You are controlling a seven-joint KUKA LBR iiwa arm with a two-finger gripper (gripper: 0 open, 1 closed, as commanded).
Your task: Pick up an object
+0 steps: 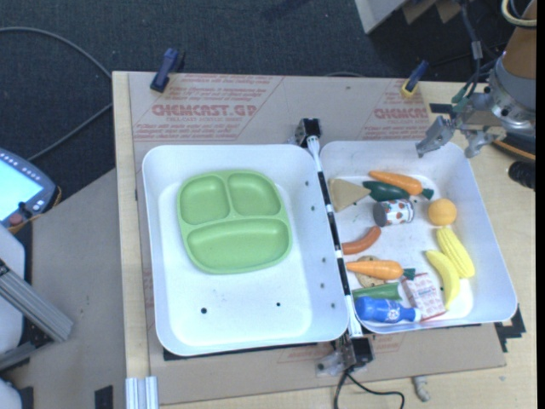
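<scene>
We saw two white bins; the left bin (pixel 162 296) held one green divided tray (pixel 234 221); the right bin (pixel 490 254) held the candidates for picking, heaped together: two carrots (pixel 394 181), one sausage (pixel 361 240), one orange (pixel 441 212), one corn cob (pixel 456 251), one banana (pixel 444 273). The gripper (pixel 451 138) hovered over that bin's far rim, fingers apart, grasping nothing, presumably poised before descent.

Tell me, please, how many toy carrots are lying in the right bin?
2. One carrot lies near the bin's far side, beside the tan wedge. The other carrot lies nearer the front, just above the blue packet. None seems hidden.
</scene>
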